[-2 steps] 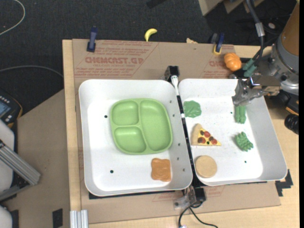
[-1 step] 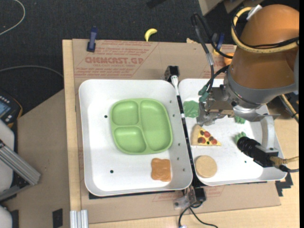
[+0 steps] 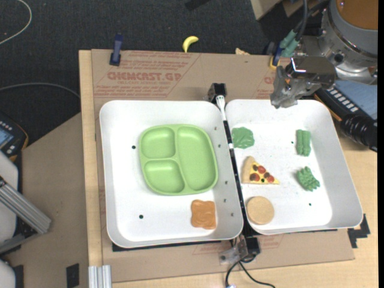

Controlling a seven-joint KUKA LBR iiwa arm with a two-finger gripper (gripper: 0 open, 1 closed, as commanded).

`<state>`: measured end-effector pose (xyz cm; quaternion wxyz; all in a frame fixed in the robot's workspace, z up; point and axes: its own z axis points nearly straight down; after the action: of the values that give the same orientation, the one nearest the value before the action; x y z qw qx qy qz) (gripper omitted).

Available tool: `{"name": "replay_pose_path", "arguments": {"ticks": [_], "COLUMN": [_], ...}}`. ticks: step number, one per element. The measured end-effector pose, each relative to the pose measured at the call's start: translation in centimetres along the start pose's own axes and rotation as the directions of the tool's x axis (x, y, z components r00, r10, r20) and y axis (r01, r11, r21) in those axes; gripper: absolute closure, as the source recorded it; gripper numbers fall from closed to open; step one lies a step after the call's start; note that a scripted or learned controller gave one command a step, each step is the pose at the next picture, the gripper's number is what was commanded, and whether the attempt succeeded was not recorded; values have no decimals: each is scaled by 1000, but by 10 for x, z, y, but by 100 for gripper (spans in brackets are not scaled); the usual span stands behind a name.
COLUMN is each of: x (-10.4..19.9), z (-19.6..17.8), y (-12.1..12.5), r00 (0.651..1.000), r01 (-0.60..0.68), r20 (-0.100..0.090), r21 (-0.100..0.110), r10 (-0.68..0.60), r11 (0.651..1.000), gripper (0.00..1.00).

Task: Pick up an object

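Two white bins: left bin, right bin. Pale green divided plate. Orange toy piece just below plate. Darker green leafy piece; same green on two ridged pieces. Pizza slice: yellow, red dots, tan crust edge. Tan round disc. Brown cardboard sheet, faded red lettering. Blue clamp. Yellow banana-shaped item on dark grey floor. Gripper grey metal; arm grey with orange band.
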<state>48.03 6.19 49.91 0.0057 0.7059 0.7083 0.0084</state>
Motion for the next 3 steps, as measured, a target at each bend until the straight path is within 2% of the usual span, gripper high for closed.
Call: {"name": "replay_pose_path", "arguments": {"ticks": [1,2,3], "x": [48,15,67], "z": [124,5,101], "y": [-5,0,-4], "r00": [1000,1000,1000], "r01": [2,-7,2], "r20": [6,2,5], "r21": [33,5,30], "r10": [-2,7,-2], "r11": [999,1000,1000], "gripper": [100,100,100]}}
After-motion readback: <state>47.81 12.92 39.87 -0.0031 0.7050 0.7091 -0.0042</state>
